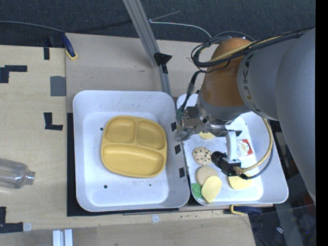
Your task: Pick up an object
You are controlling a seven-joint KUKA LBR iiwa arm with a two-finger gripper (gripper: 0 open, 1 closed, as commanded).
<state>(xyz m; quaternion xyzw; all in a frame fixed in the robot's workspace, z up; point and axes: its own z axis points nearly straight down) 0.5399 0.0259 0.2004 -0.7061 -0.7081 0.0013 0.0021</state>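
**Arm low over the right bin, claw state unreadable**

From the overhead camera I see the arm (241, 81) reaching into the right bin (274, 188). The gripper (184, 128) sits at that bin's left edge; I cannot tell its state. Near it lie a cookie (202, 156), a pale round piece (205, 174) and a yellow-green piece (212, 187). The left bin (87, 137) holds a yellow divided plate (134, 146).

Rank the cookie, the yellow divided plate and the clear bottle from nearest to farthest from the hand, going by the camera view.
Measured from the hand at the right bin's left edge:
1. The cookie, just below and right of it in the right bin.
2. The yellow divided plate, to its left in the left bin.
3. The clear bottle, far left on the bench, outside both bins.
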